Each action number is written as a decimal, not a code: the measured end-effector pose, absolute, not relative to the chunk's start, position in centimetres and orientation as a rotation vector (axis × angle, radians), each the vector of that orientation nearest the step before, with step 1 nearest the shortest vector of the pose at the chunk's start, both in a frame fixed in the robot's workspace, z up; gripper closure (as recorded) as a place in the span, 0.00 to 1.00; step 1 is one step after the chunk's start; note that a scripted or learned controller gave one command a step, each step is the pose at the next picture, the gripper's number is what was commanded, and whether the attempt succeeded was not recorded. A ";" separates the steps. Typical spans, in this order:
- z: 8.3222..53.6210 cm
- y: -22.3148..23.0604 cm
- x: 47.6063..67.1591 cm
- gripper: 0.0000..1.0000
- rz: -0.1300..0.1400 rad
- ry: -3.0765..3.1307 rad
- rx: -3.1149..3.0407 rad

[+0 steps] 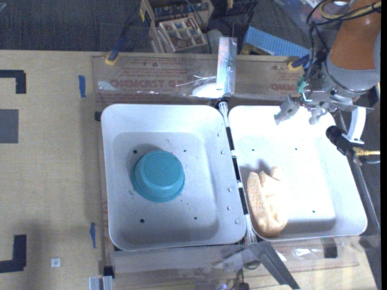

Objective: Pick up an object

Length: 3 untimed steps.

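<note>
Reaching in from the right, the grey arm (354, 41) with its orange band hangs over the far right corner of the right bin (314, 156). Its gripper (299, 112) sits above the bin's back edge with the two fingers (284, 112) spread apart and nothing between them. The right bin holds a tan, lumpy, soft-looking object (266, 201) lying lengthwise against the bin's left wall, toward the near corner, well apart from the gripper. The left bin (121, 125) holds a blue bowl (158, 175) turned upside down, resting near the middle of the bin floor, a little toward the left side. The two bins sit side by side, touching along a shared middle edge, on a pale wooden bench (42, 180). Small bits of blue tape (81, 86) mark the bench to the left of the bins, and black corner marks (15, 80) show near its left edge. Behind the bins a clear plastic sheet with red lettering (151, 82) runs along the back, and an upright metal bracket (227, 65) stands at the point where the bins meet. Beyond the bench, on the dark floor, sits a cardboard box (175, 23) with mixed contents.
</note>
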<state>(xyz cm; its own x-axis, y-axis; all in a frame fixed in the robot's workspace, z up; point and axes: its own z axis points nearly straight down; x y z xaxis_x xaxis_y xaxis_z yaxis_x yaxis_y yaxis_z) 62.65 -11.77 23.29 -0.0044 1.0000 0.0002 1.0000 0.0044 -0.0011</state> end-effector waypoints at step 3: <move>10.0 -12.5 56.4 1.00 -0.014 -2.366 -2.083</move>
<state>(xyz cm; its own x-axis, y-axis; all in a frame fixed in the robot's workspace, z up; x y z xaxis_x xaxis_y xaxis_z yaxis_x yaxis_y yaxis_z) 56.44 -12.47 9.97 -0.1269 0.9919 -0.0017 0.9918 0.1269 0.0137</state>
